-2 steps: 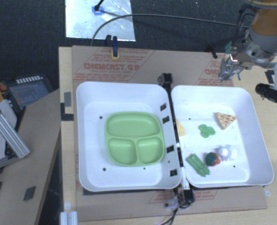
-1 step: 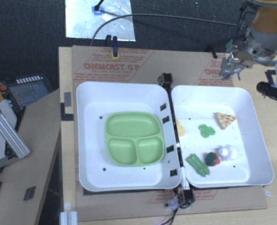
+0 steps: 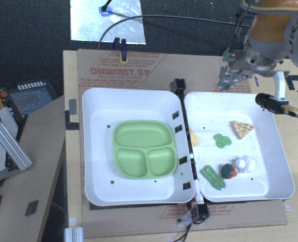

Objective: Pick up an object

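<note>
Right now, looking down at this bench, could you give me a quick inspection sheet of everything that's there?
Surface: bench with two shallow white bins side by side, left bin and right bin.
Job's things: in the right bin, a pizza-slice toy, a green piece, a long green vegetable, a red and green item, a white item.
Clutter: green divided tray in the left bin.
Grippers: claw hangs above the right bin's far edge, nothing seen in it.
Cables: black cable running across the back.
Surroundings: shiny metal sheet; handheld control pad at left.
</note>
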Controlling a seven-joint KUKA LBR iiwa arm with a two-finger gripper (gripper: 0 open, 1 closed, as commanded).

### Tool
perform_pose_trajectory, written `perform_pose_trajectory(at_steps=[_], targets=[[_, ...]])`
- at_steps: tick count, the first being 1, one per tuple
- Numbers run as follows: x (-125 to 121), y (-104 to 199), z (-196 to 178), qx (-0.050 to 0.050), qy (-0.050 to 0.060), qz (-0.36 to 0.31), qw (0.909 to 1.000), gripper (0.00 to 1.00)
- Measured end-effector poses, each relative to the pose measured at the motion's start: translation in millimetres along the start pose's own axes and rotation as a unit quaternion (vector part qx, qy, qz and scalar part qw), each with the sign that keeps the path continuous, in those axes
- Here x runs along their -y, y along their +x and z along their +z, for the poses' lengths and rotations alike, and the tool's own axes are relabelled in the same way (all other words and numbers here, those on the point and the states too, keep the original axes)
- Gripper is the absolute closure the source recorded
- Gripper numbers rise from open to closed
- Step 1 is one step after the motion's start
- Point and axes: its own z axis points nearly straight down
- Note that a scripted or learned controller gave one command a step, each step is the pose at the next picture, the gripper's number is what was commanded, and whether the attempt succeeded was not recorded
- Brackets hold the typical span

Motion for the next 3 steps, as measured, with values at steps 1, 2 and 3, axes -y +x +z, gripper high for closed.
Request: perform_pose_trajectory(at_steps=[1,2,3], targets=[[18.6,51.4,18.4,0.0,0.001,0.0,1.0,1.0],[29.6,111.4,28.7,-0.001,0.001,-0.001,1.0,1.0],[47.7,165.5,44.2,-0.001,0.001,0.0,1.0,1.0]])
